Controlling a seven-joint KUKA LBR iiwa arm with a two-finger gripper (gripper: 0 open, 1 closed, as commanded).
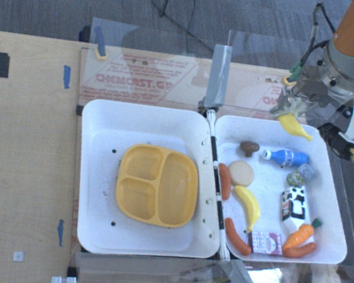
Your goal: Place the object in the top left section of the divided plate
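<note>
The tool [293, 106] is clamped on a small yellow banana [295, 126], held above the far edge of the right bin [338, 207] — well right of the yellow plate [157, 185]. The banana hangs just below the fingers, long axis slanting down-right. The plate's top left section [141, 163] lies far leftward — a long carry, I judge.

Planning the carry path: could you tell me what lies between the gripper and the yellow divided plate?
In the camera view, between the gripper, shut on a small yellow banana, and the divided plate lie a brown piece, a sausage and the bins' adjoining rims.
</note>
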